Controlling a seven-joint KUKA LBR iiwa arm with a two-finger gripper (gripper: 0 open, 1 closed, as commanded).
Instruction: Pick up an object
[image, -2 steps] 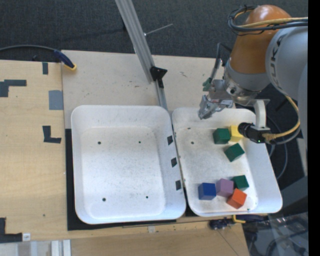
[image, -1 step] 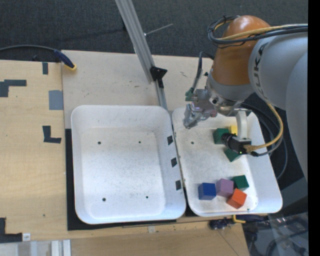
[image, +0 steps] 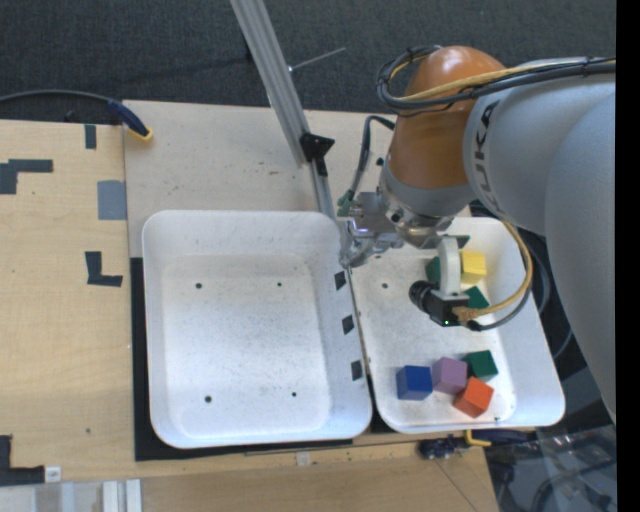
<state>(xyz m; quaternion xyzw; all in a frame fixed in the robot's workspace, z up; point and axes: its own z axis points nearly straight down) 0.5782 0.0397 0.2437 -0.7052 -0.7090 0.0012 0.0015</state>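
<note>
Gripper (image: 358, 243) over right bin (image: 535, 395) near yellow block (image: 473, 265)

Counted two white bins: left bin (image: 240, 330), right bin (image: 530, 395). Blocks tallied: one blue (image: 413, 381), one purple (image: 450, 375), one orange (image: 474, 397), one yellow (image: 472, 265), two green (image: 482, 362) (image: 476, 297). One arm (image: 520, 130) over right bin.

White bins (image: 240, 230); blue (image: 413, 382), purple (image: 450, 375), orange (image: 475, 398), green (image: 482, 363), yellow (image: 472, 265) blocks.
</note>
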